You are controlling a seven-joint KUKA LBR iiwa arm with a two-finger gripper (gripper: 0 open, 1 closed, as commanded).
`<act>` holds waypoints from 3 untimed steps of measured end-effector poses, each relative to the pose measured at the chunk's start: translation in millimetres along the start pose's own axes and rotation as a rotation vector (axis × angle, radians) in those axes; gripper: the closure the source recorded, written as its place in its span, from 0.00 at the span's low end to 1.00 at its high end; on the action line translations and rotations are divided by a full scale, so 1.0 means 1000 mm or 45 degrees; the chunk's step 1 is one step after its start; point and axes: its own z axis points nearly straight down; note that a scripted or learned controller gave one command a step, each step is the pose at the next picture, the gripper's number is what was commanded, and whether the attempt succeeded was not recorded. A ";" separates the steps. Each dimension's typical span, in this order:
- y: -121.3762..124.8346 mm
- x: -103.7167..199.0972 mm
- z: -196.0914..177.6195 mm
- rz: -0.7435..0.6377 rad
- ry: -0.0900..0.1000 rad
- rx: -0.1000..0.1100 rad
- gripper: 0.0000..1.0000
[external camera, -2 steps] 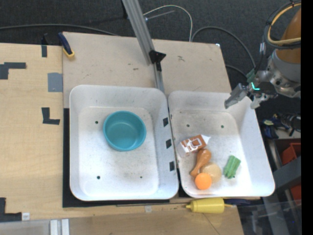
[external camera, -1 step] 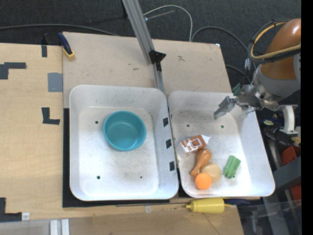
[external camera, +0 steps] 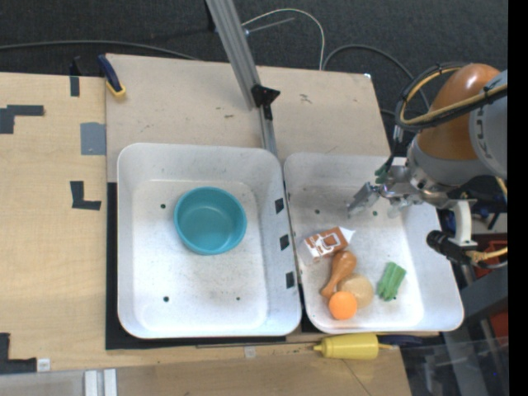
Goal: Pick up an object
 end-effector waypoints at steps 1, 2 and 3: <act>0.007 0.003 0.060 -0.001 0.000 0.000 0.00; 0.009 0.004 0.046 -0.002 0.000 -0.006 1.00; 0.009 -0.006 -0.011 0.001 -0.003 -0.015 1.00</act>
